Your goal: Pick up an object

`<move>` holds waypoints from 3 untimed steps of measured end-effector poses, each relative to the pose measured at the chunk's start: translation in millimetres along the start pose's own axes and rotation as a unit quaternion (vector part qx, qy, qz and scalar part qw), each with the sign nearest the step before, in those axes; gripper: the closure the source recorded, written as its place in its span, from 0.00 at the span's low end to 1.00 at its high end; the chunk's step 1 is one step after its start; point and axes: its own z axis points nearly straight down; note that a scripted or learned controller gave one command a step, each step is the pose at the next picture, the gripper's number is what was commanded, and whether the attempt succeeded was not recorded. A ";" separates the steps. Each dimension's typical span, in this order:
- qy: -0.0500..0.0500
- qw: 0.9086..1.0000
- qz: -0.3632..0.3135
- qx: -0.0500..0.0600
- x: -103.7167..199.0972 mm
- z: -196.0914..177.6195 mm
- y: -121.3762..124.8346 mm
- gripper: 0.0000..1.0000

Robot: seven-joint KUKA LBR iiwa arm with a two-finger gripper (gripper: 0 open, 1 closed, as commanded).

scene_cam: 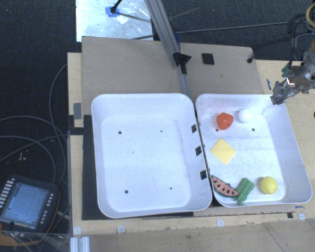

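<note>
Round yellow lemon (268,185), flat yellow square (223,151), possibly foam, ridged green piece (244,189)

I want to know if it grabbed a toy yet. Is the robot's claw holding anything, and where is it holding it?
Nothing is held. The gripper hangs above the right bin's far corner, with no toy between its fingers. The white ball lies nearest.

The arm enters at the upper right, wrist angled down and leftward. Its gripper (277,97) hangs low, fingertips pointing down-left.
</note>
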 end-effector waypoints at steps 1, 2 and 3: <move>0.001 1.000 -0.001 0.002 43.3 2.6 0.8 1.00; 0.001 1.000 -0.002 0.002 96.0 12.6 1.4 1.00; 0.001 1.000 -0.002 0.001 146.8 2.1 -4.7 1.00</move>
